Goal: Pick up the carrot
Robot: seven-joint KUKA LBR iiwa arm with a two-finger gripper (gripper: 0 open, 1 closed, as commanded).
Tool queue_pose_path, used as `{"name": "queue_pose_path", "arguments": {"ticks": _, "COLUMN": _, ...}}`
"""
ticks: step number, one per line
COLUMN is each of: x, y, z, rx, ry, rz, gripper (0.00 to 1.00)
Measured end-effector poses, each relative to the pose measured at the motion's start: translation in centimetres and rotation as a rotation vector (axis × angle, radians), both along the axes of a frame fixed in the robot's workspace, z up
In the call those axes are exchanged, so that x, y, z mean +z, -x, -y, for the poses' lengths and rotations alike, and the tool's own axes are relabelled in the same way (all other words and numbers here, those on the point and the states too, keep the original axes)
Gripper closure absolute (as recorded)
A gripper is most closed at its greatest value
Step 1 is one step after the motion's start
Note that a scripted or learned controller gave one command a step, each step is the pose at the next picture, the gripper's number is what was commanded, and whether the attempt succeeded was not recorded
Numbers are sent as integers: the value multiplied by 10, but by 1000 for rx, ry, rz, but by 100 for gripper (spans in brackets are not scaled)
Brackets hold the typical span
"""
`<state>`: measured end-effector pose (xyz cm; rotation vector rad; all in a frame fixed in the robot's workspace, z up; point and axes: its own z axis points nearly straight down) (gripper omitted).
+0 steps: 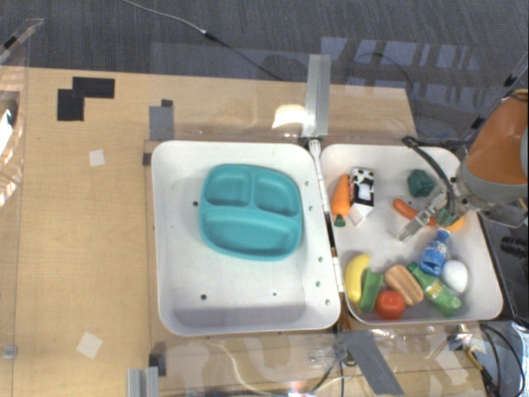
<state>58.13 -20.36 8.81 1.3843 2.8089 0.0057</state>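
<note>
Gripper: the gripper [423,222] hangs low in the right bin [388,160], its metal fingers spread a little, with nothing seen between them.
Contact: the fingertips sit just beside a small orange-red piece [404,208]; whether they touch it cannot be told.
Carrot: the carrot [340,197] lies along the right bin's left wall, leafy end toward the bottom, well apart from the gripper and just beside a black-and-white carton [360,193].
Arm: the arm [496,151] with its orange band is cut off by the right edge.
Hard to make out: a yellow-orange bit [455,221] behind the fingers is partly hidden.
Pile: a banana [356,277], tomato [391,304], bread roll [403,282], blue bottle [435,253] and egg [455,275] crowd the bin's near corner, overlapping.
Other: a dark green lump [421,182] lies near the far wall.
Left bin: the left bin [173,246] holds a teal divided plate [250,211].
</note>
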Motion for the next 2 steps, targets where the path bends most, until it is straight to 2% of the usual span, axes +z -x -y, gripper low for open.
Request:
{"name": "queue_pose_path", "arguments": {"ticks": 1, "x": 17, "y": -31, "z": -60, "rx": -245, "ry": -3, "rz": -3, "gripper": 0}}
{"name": "queue_pose_path", "arguments": {"ticks": 2, "x": 96, "y": 67, "z": -73, "rx": -281, "ry": -2, "rz": 1, "gripper": 0}}
